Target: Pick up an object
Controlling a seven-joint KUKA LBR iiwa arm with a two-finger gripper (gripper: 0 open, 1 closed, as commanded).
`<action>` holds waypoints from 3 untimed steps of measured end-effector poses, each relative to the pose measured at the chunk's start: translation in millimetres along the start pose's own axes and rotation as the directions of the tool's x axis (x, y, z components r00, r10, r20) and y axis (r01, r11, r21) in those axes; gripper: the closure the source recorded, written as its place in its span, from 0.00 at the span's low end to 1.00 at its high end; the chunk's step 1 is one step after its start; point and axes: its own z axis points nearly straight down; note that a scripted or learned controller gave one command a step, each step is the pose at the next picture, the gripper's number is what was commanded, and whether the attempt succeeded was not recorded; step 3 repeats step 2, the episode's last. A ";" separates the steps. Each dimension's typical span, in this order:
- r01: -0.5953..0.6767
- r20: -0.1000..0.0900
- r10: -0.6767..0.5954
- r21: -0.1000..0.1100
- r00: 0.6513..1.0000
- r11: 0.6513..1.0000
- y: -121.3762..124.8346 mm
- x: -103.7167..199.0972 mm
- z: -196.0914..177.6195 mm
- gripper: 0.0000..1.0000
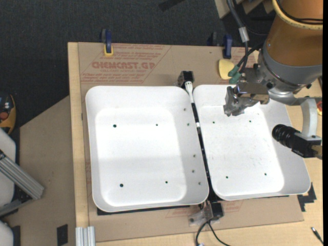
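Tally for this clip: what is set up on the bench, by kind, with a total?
White bins: 2, left and right
Blue clamps at the board's far edge: 2, and
Yellow pieces beside the right bin's far rim: 1
Grippers: 1, over the right bin's far end
Total: 6

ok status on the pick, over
Pincer over the right bin, near its far-left corner. No object seen between its tips. Left bin beside it, apart from the arm. Nothing blocking.
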 end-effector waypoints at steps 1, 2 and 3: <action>0.002 0.002 -0.002 0.016 1.000 1.000 39.8 40.8 125.2 1.00; -0.016 0.008 0.016 -0.006 1.000 1.000 49.8 -96.3 52.0 1.00; -0.016 0.008 0.016 -0.006 1.000 1.000 49.8 -96.3 52.0 1.00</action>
